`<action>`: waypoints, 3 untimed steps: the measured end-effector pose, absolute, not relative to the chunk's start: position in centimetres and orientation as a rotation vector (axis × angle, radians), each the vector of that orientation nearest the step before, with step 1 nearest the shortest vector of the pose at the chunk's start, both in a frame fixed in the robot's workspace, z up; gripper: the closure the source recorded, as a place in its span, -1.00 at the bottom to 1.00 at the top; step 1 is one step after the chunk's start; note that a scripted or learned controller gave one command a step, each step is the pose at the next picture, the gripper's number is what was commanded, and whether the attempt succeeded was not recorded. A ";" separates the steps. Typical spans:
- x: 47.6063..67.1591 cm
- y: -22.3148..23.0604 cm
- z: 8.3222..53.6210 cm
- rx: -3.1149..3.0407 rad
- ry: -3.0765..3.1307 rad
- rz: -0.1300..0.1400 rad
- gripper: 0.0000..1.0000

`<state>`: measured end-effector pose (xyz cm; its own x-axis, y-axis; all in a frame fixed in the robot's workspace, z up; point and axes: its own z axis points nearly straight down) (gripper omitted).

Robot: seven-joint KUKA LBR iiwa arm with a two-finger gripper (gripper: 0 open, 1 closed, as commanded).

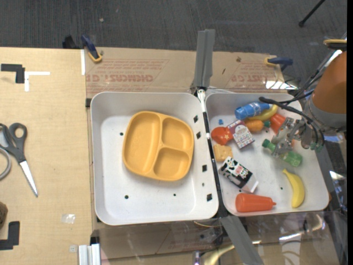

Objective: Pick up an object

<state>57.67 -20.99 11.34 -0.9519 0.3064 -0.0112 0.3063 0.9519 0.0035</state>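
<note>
The right bin (pixel 320 203) holds several small items. Among them are a blue bottle (pixel 247 110), a red tomato-like piece (pixel 220 134), a printed packet (pixel 243 137), a black-and-white carton (pixel 237 172), an orange carrot-like piece (pixel 253 203), a yellow banana (pixel 296 189) and a green bottle (pixel 285 154). My gripper (pixel 284 139) hangs low over the bin's right part, just above the green bottle and partly covering it. I see nothing lifted off the bin floor.
A yellow divided plate (pixel 159 146) lies in the left bin (pixel 105 203). Scissors (pixel 19 153) rest on the wooden bench at the left. A grey divider (pixel 205 59) runs between the bins at the back. The arm's orange band (pixel 333 87) is at the right edge.
</note>
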 end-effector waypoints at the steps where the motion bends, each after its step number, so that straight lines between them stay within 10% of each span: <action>1: 57.7 -21.0 11.4 0.485 3.092 0.001 -1.00; 2: 58.2 -21.8 9.3 0.639 3.071 0.000 -1.00; 3: 58.3 -21.5 10.2 0.632 3.070 0.005 1.00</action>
<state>58.35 -21.52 10.24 -0.9186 0.3951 -0.0059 0.3951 0.9186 0.0045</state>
